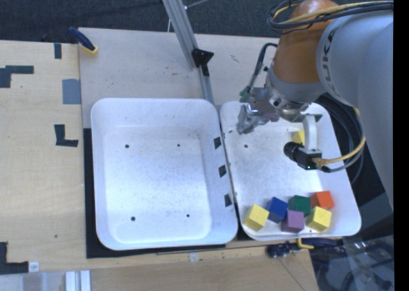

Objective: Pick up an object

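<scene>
— Where is the arm?
— Its tool (pixel 246 123) hangs over the right bin's (pixel 255 168) upper left corner.
— And the blocks?
— Six are clustered along that bin's near edge: two yellow cubes (pixel 257 217) (pixel 320 219), blue (pixel 277 208), purple (pixel 294 219), green (pixel 299 203), orange (pixel 323 199).

in the upper right of the frame, dark letters on the grey arm (pixel 358 47) read partly as "uk"; nothing else is legible.
</scene>
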